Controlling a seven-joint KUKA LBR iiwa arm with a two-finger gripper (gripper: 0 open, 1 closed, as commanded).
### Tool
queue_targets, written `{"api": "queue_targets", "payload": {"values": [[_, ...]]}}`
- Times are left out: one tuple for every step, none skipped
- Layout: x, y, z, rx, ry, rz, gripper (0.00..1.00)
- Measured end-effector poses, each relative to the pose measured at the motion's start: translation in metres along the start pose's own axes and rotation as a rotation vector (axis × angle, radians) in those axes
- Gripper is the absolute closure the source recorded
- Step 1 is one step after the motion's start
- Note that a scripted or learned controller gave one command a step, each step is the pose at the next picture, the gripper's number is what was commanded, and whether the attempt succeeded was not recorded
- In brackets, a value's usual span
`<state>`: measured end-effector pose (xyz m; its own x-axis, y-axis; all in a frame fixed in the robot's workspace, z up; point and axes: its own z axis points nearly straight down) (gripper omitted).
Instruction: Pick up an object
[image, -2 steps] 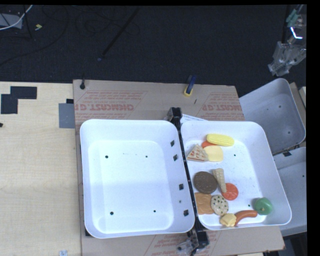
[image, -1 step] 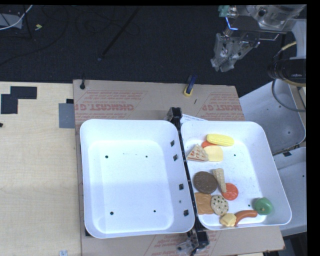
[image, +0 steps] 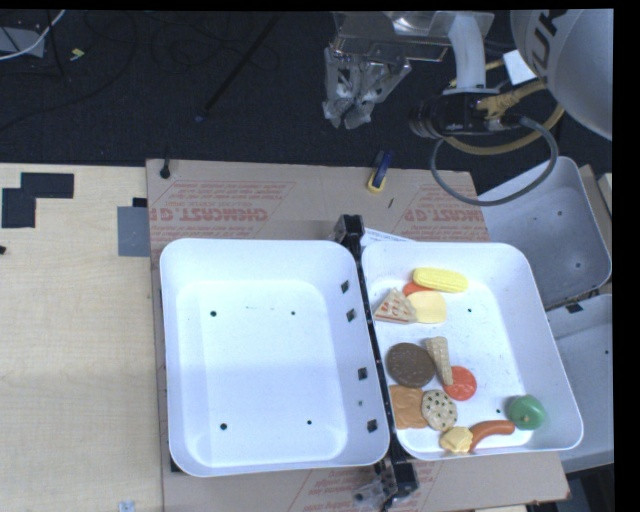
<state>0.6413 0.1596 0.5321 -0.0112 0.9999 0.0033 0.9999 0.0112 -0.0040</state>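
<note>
Grey tool (image: 352, 95) hangs blurred above the bench; its finger state cannot be told.

Upside-down red print on cardboard sheet (image: 260, 205), not clearly legible

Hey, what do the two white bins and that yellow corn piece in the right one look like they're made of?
The bins look like moulded plastic, smooth with a slight sheen: rounded corners, soft highlights. The corn piece seems to be toy plastic: uniform bright yellow, though its surface is too small to judge.
</note>
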Motion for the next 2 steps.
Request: {"api": "queue_targets", "payload": {"values": [[0.09, 0.002, -0.004, 0.0, -0.001, 0.002, 1.0], [0.02, 0.003, 0.031, 0.004, -0.007, 0.017, 1.0]]}}
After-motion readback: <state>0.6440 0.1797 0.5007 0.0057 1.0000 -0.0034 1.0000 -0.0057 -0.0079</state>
